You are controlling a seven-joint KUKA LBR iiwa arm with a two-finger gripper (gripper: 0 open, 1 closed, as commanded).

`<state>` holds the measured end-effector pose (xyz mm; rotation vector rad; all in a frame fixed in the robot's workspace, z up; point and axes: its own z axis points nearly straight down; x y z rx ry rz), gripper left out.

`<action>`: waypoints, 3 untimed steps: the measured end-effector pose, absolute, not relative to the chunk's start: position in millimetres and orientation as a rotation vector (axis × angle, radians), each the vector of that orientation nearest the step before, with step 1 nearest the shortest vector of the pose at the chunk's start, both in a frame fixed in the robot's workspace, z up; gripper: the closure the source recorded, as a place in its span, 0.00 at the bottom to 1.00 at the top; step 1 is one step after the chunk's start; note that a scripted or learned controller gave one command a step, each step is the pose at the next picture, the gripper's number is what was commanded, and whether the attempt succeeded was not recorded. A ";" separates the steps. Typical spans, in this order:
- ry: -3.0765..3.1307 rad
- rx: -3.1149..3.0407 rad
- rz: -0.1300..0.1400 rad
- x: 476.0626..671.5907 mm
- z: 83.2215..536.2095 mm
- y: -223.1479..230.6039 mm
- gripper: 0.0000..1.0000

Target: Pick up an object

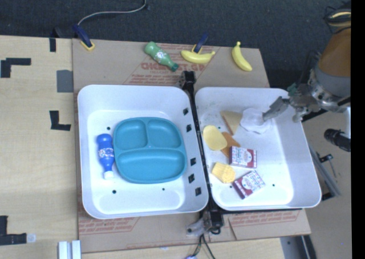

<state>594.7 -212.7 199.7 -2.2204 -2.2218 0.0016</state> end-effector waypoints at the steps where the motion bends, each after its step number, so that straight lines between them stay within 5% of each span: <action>1: -2.224 -2.217 0.001 668.4 170.2 -160.7 0.00; 2: -2.224 -2.219 0.001 668.3 90.6 -127.7 0.00; 3: -2.225 -2.218 0.004 668.2 100.1 -127.7 1.00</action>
